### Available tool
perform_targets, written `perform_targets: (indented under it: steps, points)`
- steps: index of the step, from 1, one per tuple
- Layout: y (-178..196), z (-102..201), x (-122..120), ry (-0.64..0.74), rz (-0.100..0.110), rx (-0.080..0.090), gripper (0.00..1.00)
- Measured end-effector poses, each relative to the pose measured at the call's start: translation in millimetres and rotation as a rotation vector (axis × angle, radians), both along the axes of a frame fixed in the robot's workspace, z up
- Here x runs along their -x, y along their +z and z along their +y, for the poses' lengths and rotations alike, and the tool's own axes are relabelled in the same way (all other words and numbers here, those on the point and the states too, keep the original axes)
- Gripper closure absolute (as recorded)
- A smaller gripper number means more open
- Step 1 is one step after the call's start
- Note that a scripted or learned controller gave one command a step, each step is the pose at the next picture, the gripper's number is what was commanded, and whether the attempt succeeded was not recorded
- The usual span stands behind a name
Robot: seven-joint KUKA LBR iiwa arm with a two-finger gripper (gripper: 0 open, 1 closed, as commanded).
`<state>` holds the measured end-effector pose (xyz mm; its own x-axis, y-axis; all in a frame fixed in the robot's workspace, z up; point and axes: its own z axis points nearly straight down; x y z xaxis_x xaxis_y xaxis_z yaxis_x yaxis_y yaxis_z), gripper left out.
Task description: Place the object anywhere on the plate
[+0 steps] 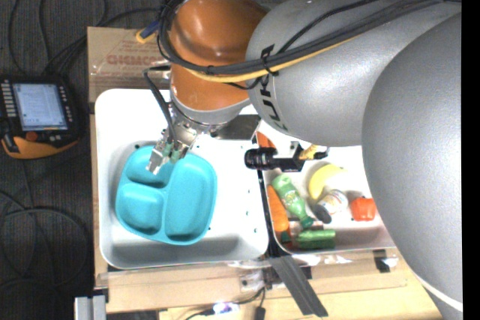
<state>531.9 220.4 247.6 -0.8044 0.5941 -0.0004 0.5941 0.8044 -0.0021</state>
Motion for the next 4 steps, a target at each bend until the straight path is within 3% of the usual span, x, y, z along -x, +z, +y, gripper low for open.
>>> perform_targets:
  steps: [1,2,3,4]
  points:
    - [9.6,-1.3,-21.8,-0.209,0.0,-0.001,1.0]
    - [-107.4,-2.6,45.6,-0.245,0.005,0.001,1.0]
    - [-107.3,-2.6,45.4,-0.245,0.004,0.0,0.0]
    - [0.5,-58.2,48.2,-0.317,0.0,0.002,0.0]
